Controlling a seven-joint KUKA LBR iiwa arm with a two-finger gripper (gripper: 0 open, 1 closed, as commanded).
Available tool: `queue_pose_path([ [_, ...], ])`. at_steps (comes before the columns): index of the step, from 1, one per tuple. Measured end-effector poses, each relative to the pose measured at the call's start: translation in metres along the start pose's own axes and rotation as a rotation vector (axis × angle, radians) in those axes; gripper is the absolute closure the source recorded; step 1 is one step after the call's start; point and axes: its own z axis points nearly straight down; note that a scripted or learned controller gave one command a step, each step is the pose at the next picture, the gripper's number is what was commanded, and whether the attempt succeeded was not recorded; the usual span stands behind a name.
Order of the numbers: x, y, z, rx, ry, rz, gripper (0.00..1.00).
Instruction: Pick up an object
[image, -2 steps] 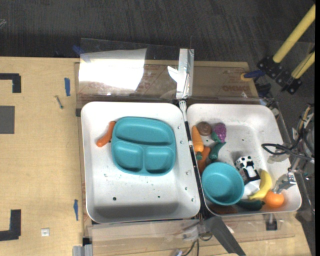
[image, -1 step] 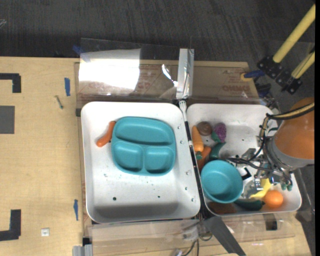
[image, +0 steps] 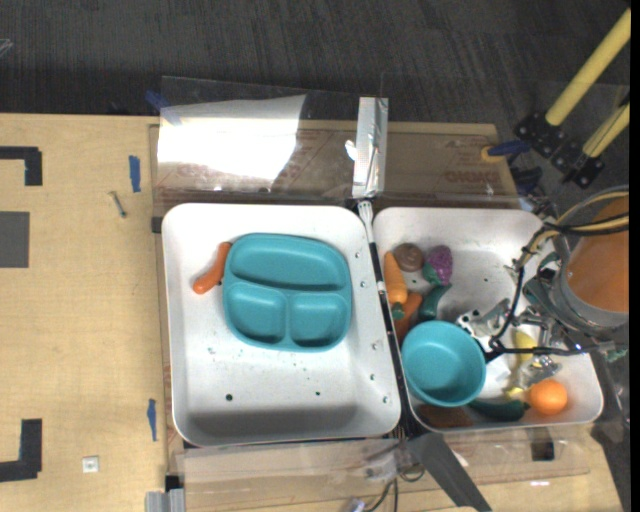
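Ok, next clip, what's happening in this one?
A KUKA arm reaches in from the right over the right bin, which holds a teal bowl, an orange ball and other small toys. The left bin holds a teal divided plate and an orange carrot-like piece. Nothing looks lifted yet.

You'll see the arm (image: 598, 275) at the right as a rounded grey body with a broad orange band, dull and slightly blurred. Thin black cables (image: 530, 262) loop off its left side, curving down across the wrist hardware. Below them you can make out the gripper (image: 497, 330): small pale metallic parts with dark fittings, tangled among the cables. Its finer details, screws or markings are too small and blurred for you to read.
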Motion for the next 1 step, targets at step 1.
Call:
queue_pose_path([
  [1, -0.0425, -0.0700, -0.0442, -0.029, 0.046, 0.083, 0.00],
])
